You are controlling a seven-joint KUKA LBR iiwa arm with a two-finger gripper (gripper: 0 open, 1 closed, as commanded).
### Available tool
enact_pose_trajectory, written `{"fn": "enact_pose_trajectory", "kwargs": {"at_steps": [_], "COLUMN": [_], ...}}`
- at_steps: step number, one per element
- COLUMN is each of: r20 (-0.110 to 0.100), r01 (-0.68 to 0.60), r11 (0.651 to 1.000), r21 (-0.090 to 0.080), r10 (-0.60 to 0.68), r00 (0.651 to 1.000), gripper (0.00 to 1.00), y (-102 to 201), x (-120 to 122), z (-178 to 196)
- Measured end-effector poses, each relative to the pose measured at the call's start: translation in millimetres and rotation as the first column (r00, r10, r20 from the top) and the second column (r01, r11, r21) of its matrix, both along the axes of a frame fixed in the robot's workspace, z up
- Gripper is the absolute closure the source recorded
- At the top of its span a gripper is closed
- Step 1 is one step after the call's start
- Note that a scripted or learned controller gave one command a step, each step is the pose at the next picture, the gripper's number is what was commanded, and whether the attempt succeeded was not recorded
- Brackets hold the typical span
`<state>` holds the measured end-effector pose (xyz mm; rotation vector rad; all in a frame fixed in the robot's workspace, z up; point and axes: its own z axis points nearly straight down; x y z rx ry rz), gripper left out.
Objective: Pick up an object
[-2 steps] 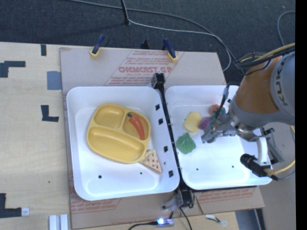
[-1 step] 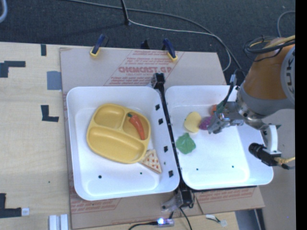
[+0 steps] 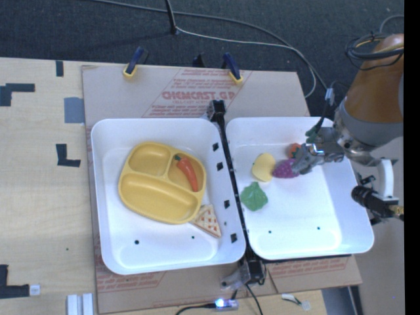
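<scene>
Over two white bins on a cardboard-topped bench: two-finger gripper (image 3: 307, 161), finger state impossible to tell, low in the right-hand bin (image 3: 328, 228), small purple plastic toy (image 3: 285, 169) touching its left tip.

Arm (image 3: 374, 90) enters from the view's right, orange band uppermost, grey wrist section below it. Wrist angled down and toward the view's left, reaching in low. Hand (image 3: 303, 161) sits at the end of the wrist, dark and metallic, pointing left (finger spread not readable at this angle, tips blurred into dark clutter). A black fitting (image 3: 373, 201) projects from the arm's lower side, nearer the camera
</scene>
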<state>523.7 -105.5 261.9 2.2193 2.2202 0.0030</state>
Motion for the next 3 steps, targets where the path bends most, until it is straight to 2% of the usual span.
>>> {"fn": "enact_pose_trajectory", "kwargs": {"at_steps": [1,3], "r20": [-0.003,-0.004], "r01": [-0.004,-0.004], "r11": [1.000,1.000], "r21": [0.001,0.001], "r10": [0.004,0.004], "r00": [1.000,1.000], "gripper": [1.00,1.00], "y": [49.4,158.5], "x": [5.7,1.6], "z": [3.9,-9.6]}}
